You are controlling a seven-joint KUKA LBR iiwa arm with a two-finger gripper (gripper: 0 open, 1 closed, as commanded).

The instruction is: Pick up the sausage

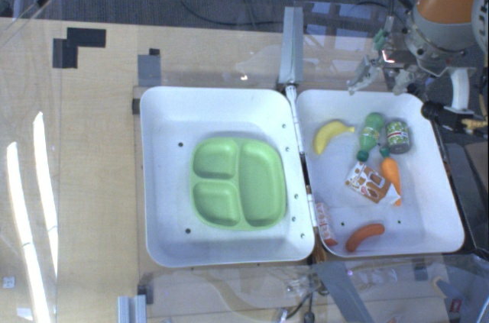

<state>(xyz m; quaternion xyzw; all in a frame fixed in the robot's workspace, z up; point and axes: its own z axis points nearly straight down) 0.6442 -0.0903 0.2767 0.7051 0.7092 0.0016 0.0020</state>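
Pick not yet begun. The sausage (365,236) lies untouched at the near edge of the right bin (451,234), below the carrot (391,173). The gripper (380,75) hovers over the bin's far rim, fingers apart, grasping nothing; approach, descent and grasp remain.

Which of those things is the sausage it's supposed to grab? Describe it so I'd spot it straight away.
Look at the right white bin, the one holding the toy food. The sausage lies near that bin's front edge, the item closest to you, below the small snack packet. It is a short reddish-brown link, darker and rounder-ended than the bright orange carrot further up.
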